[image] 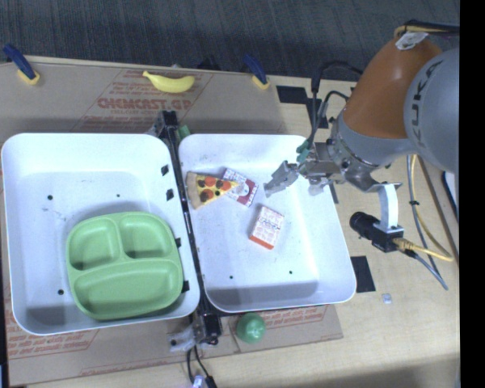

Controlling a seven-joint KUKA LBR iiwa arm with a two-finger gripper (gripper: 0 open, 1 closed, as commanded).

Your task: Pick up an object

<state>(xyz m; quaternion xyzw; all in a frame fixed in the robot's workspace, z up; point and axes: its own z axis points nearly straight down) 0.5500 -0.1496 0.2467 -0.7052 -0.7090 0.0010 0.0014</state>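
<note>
Camera view, near edge first: a green ball [250, 327] sits on the cardboard just outside the front rim of the right bin [327, 285], and the left bin [20, 217] holds a green divided plate [125, 265] in its front half. Moving back into the right bin, a small red-and-white box [267, 226] lies flat on the floor near the middle, long axis tilted slightly off the bin's front-to-back line. Behind and left of it, near the divider, a toy pizza slice [208, 189] lies with its point toward the left bin, and a small red-and-white packet [239, 187] touches its right end. The gripper [284, 178] hangs over the right bin's back right part, fingers angled toward the left; the blur and slant do not let me tell whether they are spread or closed, and nothing is seen between them. Key relation: the box lies just forward and a little left of the fingertips, the packet and pizza slice to their left at about the same depth. Judgement: the box is the nearest candidate and stands free of its neighbours. Farthest back, a yellow banana [170, 80] rests on the cardboard behind the bins.
</note>
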